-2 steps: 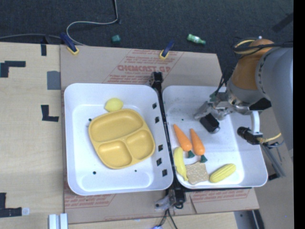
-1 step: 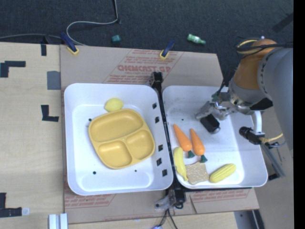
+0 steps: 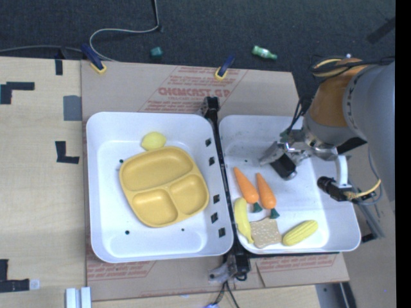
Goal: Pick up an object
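My gripper [image 3: 277,161] hangs over the upper middle of the right bin [image 3: 247,130], its fingers spread open and holding nothing. Just below and left of it lie two orange carrots [image 3: 246,184] [image 3: 266,192] side by side. A yellow banana [image 3: 242,219] rests along the bin's left wall, with a tan cracker [image 3: 264,233] beside it. A yellow corn cob [image 3: 299,232] lies near the bin's front right corner.
The left bin [image 3: 103,172] holds a yellow divided plate [image 3: 164,186] and a small yellow lemon [image 3: 153,140] at the plate's upper edge. A black divider [image 3: 216,165] with clips runs between the bins. Cables loop from the arm at the right.
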{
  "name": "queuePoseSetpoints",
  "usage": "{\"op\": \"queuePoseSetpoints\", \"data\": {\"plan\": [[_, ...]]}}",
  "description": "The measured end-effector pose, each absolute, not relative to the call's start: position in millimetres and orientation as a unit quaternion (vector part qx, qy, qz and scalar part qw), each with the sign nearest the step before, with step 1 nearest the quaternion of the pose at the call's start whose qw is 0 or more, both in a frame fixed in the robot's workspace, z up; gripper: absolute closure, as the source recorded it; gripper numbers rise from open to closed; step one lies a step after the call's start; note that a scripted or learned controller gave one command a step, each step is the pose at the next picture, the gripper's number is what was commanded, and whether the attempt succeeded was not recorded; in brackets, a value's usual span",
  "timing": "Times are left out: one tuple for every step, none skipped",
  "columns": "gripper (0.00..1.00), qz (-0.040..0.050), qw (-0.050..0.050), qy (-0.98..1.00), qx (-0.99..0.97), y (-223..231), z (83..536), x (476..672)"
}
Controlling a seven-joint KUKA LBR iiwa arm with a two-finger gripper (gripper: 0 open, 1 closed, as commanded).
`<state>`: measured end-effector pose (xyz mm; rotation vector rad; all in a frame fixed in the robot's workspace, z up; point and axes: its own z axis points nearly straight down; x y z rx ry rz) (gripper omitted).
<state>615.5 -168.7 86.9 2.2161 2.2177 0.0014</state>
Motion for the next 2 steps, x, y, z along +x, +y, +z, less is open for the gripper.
{"op": "queuePoseSetpoints", "data": {"plan": [[1.0,0.0011,0.004,0.707,0.707,-169,97,616.2],[1.0,0.0001,-0.001,0.708,0.706,-102,165,598.2]]}}
